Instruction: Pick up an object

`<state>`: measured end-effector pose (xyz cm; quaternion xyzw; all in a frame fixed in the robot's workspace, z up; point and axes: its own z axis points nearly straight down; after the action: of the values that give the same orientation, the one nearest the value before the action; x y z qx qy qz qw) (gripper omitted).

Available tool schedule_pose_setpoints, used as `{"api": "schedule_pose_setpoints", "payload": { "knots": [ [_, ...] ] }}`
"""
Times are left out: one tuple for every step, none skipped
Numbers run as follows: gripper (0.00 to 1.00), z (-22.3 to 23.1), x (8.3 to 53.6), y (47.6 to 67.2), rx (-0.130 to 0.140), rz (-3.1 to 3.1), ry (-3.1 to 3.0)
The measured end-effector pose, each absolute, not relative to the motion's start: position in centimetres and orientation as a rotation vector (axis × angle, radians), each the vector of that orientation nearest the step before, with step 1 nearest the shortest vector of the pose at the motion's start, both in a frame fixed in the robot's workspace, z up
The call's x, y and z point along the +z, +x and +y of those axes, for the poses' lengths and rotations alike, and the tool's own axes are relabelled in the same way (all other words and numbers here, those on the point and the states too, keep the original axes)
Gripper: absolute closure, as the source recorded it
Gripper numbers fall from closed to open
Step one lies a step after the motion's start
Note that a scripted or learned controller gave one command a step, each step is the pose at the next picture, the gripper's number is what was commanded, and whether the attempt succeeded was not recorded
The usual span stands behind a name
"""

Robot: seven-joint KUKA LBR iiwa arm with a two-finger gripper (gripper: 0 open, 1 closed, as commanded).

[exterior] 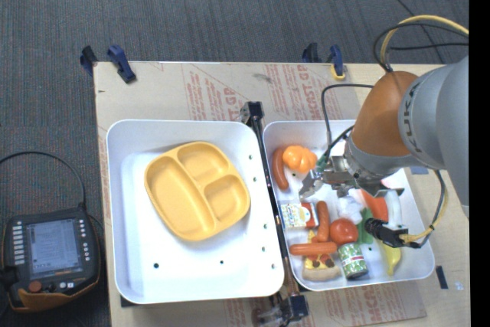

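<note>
The right white bin [419,260] holds several toy foods. Among them are an orange fruit [297,158], a brown sausage [279,168], a small milk carton [293,215], a red sausage [322,220], a tomato [344,230], a pizza slice [320,266], a green can [353,260], a carrot [375,204] and a banana [392,257]. My gripper [312,182] hangs low over the upper middle of this bin. It sits just right of the orange fruit and above the milk carton. The wrist hides what lies under it.
The left white bin [130,165] holds a yellow divided plate [197,189]. A black clamp bar [264,165] runs between the two bins. A teach pendant [50,249] lies on the floor at the left. Cables loop off the arm at the right.
</note>
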<state>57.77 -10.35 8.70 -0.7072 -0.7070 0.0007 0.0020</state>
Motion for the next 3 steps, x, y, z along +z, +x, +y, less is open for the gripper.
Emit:
{"api": "schedule_pose_setpoints", "payload": {
  "knots": [
    [0.0,-17.1,8.8,63.9,0.001,-2.221,-2.221],
    [0.0,-10.8,8.7,64.3,0.005,-2.22,-2.216],
    [0.0,-9.0,8.7,57.0,0.002,-2.218,-2.22]
  ]
}}
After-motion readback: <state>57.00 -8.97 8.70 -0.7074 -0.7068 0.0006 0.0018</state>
